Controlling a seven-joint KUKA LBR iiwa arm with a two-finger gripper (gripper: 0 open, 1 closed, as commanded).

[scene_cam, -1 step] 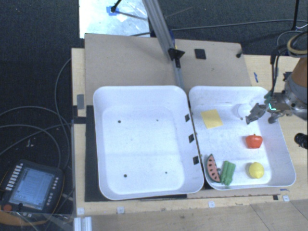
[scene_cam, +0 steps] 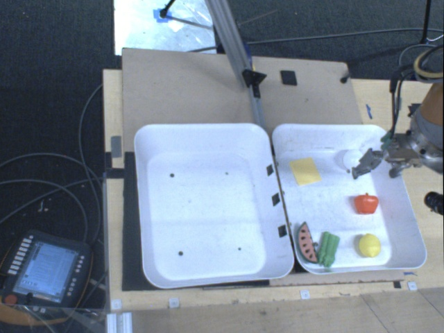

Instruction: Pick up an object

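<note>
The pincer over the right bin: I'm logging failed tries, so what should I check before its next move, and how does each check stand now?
1. Pincer above the right white bin: ok.
2. Nothing between its fingers: cannot tell.
3. Round red tomato-like toy lies unobstructed just below the pincer: ok.
4. Round yellow lemon-like toy apart from the tomato: ok.
5. Green ridged toy free of the watermelon slice toy: not ok, they touch.
6. Flat yellow square graspable: cannot tell.

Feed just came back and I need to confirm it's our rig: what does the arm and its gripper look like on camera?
The arm enters at the right edge: grey metal body with an orange section above the wrist. A dark cable loops down alongside it. The gripper is grey with dark fingers.
</note>
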